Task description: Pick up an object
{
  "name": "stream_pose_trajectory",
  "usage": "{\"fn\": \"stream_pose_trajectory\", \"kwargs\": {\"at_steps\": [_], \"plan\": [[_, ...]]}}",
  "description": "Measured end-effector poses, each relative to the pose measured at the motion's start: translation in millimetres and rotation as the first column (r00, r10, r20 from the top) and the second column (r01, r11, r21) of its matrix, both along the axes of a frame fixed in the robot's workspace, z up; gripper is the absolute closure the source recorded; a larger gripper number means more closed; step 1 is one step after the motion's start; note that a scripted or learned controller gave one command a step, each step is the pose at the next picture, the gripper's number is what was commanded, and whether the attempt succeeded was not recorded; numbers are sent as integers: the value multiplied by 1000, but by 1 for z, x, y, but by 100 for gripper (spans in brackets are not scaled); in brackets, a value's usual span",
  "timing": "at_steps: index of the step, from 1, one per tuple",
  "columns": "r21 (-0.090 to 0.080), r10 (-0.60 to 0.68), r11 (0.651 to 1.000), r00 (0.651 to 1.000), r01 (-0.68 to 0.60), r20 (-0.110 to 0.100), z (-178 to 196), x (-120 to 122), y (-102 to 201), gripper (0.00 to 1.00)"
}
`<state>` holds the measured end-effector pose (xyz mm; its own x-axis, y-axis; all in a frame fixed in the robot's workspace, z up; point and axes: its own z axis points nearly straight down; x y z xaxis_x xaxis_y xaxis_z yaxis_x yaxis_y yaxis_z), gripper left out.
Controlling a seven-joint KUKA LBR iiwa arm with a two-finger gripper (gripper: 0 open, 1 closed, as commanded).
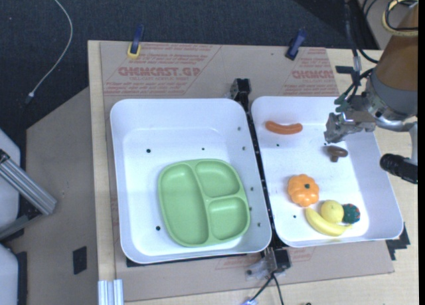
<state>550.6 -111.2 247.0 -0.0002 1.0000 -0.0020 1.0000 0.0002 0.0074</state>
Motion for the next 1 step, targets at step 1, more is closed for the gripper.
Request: {"fn": "stream_pose_trajectory", "kwargs": {"at_steps": [1], "plan": [[0, 1, 1000, 1000, -1, -1, 39, 1, 0, 100]]}}
